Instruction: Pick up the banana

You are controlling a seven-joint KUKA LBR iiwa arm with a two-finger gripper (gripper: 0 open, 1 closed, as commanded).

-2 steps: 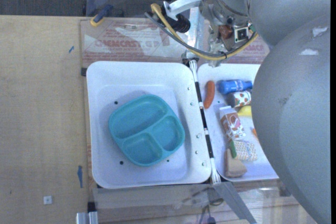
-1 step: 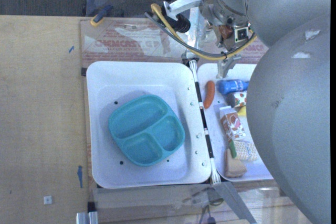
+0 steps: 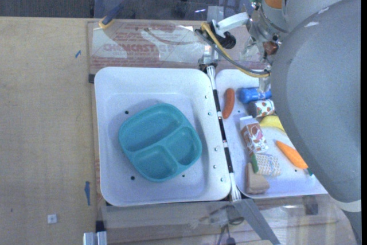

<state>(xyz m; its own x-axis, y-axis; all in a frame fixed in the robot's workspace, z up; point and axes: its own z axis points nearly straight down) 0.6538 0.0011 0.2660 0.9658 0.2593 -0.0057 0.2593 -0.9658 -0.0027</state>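
Gripper (image 3: pixel 265 52) hangs at the far edge of the right bin (image 3: pixel 298 185), under the orange band of the grey arm (image 3: pixel 321 94). Wrist hardware and a yellow cable crowd it; cannot tell whether it is spread or closed, and nothing is visibly held in it.

Banana (image 3: pixel 274 122) lies in the right bin, nearer the camera than the gripper and apart from it, partly hidden by the arm's bulk. Only a yellow patch shows.

Between gripper and banana:
- blue object (image 3: pixel 249 94), kind unclear, close below the gripper
- small patterned cup (image 3: pixel 264 107), touching or just beside the banana's far side

Left of that line: an orange carrot (image 3: pixel 228 102) lying along the bin's left wall.

Beyond the banana from the gripper:
- printed carton (image 3: pixel 254 136), just beside the banana
- second carrot (image 3: pixel 292 155), against the arm's edge
- speckled packet (image 3: pixel 267 164)
- brown bread-like piece (image 3: pixel 257 184) at the bin's near corner

Well off to the gripper's left, the left bin (image 3: pixel 109 94) holds a teal divided plate (image 3: pixel 160 142), lying flat.
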